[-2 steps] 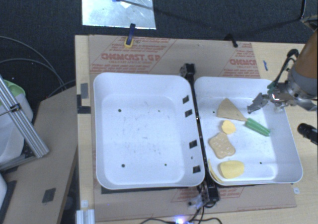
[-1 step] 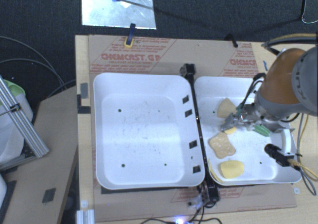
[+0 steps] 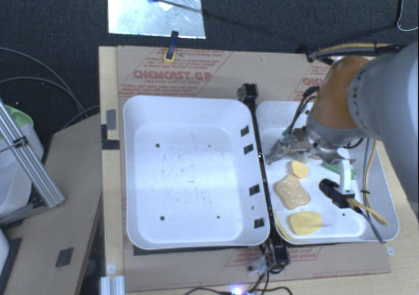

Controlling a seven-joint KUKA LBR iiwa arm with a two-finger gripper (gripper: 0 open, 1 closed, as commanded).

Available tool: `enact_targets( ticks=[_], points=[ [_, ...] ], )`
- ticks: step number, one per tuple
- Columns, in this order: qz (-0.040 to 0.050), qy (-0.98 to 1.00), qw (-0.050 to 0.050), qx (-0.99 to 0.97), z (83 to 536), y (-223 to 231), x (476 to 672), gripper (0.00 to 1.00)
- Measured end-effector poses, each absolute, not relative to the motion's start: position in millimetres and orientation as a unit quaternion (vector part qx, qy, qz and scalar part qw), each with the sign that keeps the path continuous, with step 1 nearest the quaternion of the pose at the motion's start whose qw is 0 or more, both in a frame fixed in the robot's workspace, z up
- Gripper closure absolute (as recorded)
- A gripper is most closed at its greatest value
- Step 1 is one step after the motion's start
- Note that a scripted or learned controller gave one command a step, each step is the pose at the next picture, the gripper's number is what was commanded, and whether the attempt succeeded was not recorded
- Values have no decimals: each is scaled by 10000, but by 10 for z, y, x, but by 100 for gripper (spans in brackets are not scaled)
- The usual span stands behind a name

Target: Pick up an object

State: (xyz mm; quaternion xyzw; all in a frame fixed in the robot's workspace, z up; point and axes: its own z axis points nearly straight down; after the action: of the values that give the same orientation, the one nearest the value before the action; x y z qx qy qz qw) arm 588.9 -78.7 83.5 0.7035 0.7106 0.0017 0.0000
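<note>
Well, starting from the left bin (image 3: 141,117) and crossing over, the work is all in the right bin (image 3: 275,112). The gripper (image 3: 283,148) hangs low near that bin's left wall; whether it is open or closed, or has hold of anything, I cannot tell. A small yellow piece (image 3: 299,169) lies just beside it, toward the near edge and slightly right, with a tan biscuit (image 3: 292,192) and a yellow lump (image 3: 306,223) farther on.

White bins (image 3: 186,103); yellow slice (image 3: 305,223); yellow chip (image 3: 300,169); tan biscuit (image 3: 291,191).
</note>
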Motion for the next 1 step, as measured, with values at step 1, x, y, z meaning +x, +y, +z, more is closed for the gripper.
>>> enact_targets(
  ticks=[1],
  points=[
    [19,7088,33,7054,1197,-1061,6247,0]
  ],
)
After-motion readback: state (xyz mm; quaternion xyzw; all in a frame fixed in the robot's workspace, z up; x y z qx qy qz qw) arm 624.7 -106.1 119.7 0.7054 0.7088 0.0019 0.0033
